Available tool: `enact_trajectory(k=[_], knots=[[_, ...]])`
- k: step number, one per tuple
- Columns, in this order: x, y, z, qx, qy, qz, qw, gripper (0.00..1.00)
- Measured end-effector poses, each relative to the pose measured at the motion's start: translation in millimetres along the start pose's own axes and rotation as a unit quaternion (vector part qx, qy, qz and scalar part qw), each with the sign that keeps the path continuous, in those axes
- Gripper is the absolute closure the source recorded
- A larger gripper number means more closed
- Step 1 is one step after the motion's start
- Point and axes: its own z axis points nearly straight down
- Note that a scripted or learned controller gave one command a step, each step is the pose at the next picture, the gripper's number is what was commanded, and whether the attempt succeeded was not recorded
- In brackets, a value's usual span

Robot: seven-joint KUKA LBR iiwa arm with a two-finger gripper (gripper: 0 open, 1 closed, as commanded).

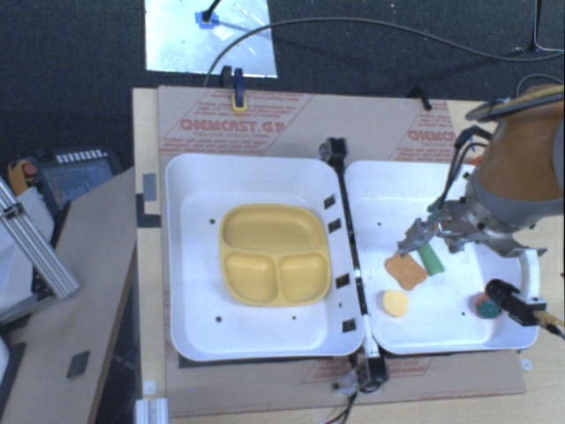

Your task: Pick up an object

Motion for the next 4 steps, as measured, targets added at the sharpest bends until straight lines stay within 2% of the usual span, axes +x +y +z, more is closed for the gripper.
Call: enact_trajectory(k=[1, 3, 4], knots=[[0, 3, -5, -0.006, -0.001, -0.001, 1.0000, 0.00], [-6, -7, 115, -0.003, 0.000, 0.001, 1.0000, 0.00], [-6, -6, 127, -0.006, -0.001, 0.000, 1.0000, 0.00]])
